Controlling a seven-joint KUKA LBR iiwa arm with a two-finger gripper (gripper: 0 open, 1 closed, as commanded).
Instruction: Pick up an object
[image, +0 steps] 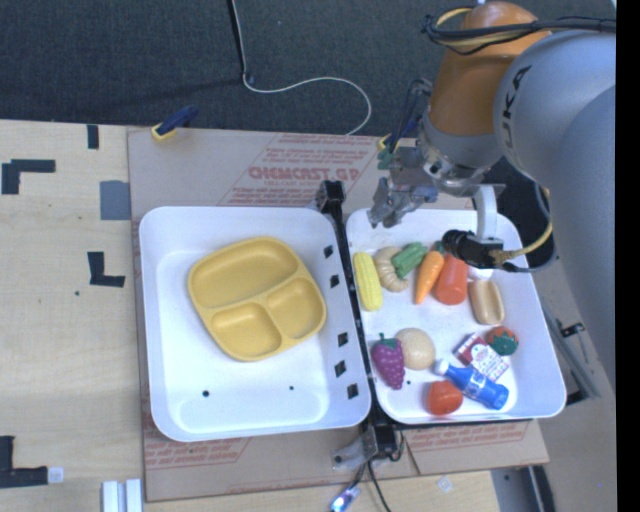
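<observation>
Apparently in the approach step, the end effector (388, 212) hangs over the far end of the right bin (535, 395), nothing visibly held and its opening unclear, so next it must descend onto the corn (367, 279) or the carrot (428, 276) nearby.
</observation>
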